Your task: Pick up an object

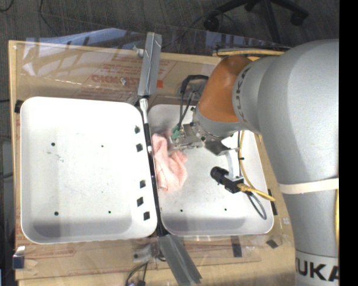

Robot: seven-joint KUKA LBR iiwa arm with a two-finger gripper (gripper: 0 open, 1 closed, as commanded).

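Hand (pixel 180 140) over pink cloth (pixel 169 164), beside divider edge (pixel 152 177)

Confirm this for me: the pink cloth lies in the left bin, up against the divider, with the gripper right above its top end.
Not quite. In the camera view the pink cloth lies in the right bin, not the left bin. The rest holds: it sits against the divider between the bins, and the gripper is right at its top end.

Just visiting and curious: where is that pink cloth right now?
The pink cloth lies crumpled in the right bin, against its left wall by the divider, just below the gripper.
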